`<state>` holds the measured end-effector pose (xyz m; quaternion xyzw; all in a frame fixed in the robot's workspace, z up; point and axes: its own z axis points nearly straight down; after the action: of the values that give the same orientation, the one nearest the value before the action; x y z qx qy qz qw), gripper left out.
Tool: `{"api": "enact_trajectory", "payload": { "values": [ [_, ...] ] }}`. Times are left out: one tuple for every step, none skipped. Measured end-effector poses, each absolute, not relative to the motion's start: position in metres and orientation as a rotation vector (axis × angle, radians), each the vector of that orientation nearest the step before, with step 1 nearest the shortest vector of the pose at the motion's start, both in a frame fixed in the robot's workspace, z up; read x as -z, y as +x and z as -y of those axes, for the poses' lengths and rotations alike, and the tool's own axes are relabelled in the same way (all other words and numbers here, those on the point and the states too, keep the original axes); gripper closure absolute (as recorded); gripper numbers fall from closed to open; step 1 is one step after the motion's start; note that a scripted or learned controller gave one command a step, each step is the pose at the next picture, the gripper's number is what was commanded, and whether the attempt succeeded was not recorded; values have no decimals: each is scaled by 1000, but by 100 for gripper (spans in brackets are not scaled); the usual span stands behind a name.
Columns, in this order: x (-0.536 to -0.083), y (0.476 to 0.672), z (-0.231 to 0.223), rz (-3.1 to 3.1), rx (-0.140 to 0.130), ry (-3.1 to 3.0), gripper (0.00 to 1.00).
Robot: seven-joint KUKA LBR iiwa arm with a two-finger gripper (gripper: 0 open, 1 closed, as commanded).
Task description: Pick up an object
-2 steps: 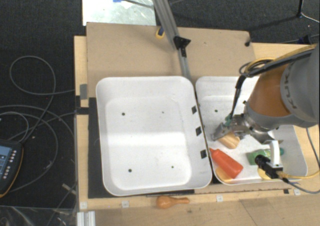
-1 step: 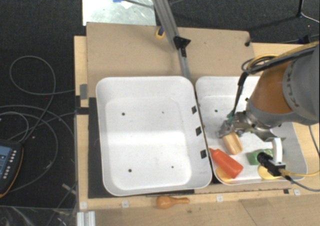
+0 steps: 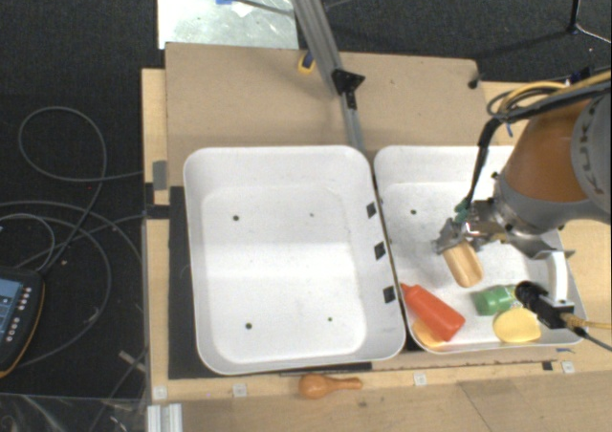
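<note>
White plastic bins sit side by side on the bench. Left to right: the left bin [image 3: 277,258] has nothing in it that the arm could take, and a small tan wooden piece [image 3: 330,384] lies on the bench just below its front rim, outside either bin. All the likely picks are in the right bin [image 3: 421,182], crowded into its front half.

There, an orange-red block [image 3: 435,313] lies at the front-left corner, tilted, its low end near the rim. Next comes a tan cylinder [image 3: 465,265], and the gripper [image 3: 461,237] is right at its upper end. The cylinder seems to hang from or lean against the gripper, but I cannot tell whether the fingers are apart, together or clamped on it; the wrist hides them. Further right lie a green block [image 3: 493,300] and a yellow piece [image 3: 517,327] at the front rim, with a black part of the arm [image 3: 537,304] just above the yellow one.

My judgement: the grasp step is in hand, aimed at the cylinder, with the lift not yet proven. The next move calls for a sure closure on the cylinder, then a straight rise. Little stands in the way upward, but the orange-red and green blocks lie close on either side, so any sideways drift could knock them.
</note>
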<state>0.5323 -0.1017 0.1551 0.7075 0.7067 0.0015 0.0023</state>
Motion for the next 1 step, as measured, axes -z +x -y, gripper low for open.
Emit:
{"api": "enact_trajectory", "payload": {
  "values": [
    [-216,542,106,-2222,-7,2210,100]
  ]
}}
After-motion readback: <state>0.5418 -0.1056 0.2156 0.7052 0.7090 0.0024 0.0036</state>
